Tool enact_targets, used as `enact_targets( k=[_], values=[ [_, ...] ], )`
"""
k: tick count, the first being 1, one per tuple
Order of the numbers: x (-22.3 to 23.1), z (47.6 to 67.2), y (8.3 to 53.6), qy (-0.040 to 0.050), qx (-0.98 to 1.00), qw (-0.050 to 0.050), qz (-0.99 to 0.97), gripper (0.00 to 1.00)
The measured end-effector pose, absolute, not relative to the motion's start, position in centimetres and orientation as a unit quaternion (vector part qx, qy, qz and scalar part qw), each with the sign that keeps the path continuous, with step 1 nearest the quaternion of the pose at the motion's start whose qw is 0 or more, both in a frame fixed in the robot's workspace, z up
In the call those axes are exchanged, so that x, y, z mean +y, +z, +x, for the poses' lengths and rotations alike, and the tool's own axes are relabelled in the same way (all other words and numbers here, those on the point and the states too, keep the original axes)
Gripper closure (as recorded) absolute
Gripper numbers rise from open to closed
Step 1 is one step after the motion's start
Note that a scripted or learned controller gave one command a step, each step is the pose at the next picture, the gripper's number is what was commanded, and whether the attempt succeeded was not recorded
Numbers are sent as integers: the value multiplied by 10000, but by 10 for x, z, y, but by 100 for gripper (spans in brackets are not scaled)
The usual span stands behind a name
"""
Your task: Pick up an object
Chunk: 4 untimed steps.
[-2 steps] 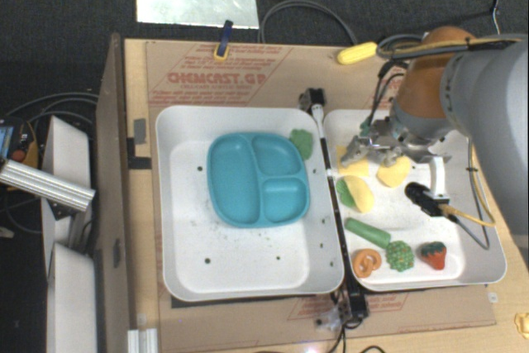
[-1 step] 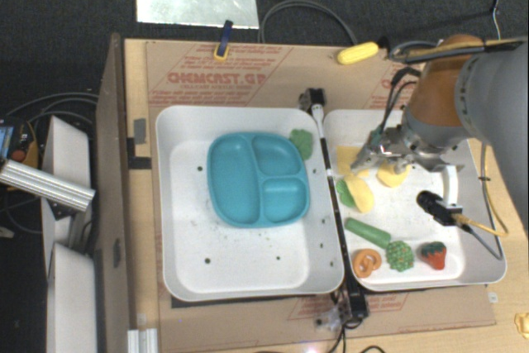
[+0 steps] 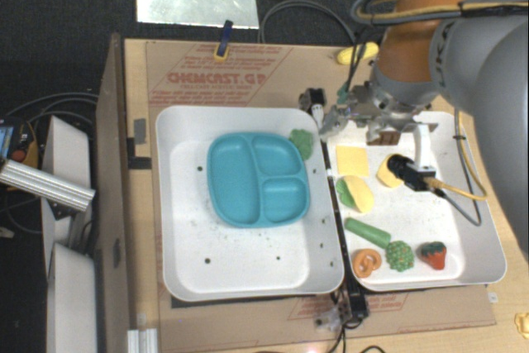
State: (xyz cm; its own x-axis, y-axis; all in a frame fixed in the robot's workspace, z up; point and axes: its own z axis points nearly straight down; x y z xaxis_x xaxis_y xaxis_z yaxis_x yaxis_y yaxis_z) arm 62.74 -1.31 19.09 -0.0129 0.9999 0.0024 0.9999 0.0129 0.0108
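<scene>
Where the grey arm (image 3: 488,54) comes in from the upper right of the frame, its orange band (image 3: 417,21) sits above the wrist. The end effector (image 3: 357,121) hangs over the upper left corner of the right bin (image 3: 475,236), close to the rim it shares with the left bin (image 3: 190,252). From this slant the wrist hides the tip, so I cannot tell whether the end effector is released or clenched, and nothing can be seen grasped in it. A flat yellow square slice (image 3: 353,159) lies directly below it in the frame; whether the two touch cannot be made out. To the right of the slice is a small yellow chunk (image 3: 387,175), and just below the slice lies a yellow-green piece (image 3: 357,193). Lower still a green stick (image 3: 366,230) lies slantwise. Along the bottom edge of the right bin an orange ring (image 3: 365,262), a broccoli floret (image 3: 400,255) and a strawberry (image 3: 433,254) form a row. The left bin holds a blue divided plate (image 3: 256,178) near its middle, and a green leafy piece (image 3: 302,143) sits just beside the plate's upper right corner. Both bins rest on a brown surface (image 3: 248,70) with red print.
</scene>
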Motion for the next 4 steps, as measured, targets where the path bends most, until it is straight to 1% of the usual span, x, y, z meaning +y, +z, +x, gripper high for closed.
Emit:
enact_targets(
  k=[1, 2, 3, 4],
  values=[
    [-69, 580, 184, -13, 7057, -1, 7085, 0],
    [-87, 619, 79, -5, 7074, 6, 7068, 0],
    [-88, 618, 84, 3, 7077, 5, 7066, 0],
    [-91, 635, 85, 14, 7090, 14, 7052, 0]
  ],
)
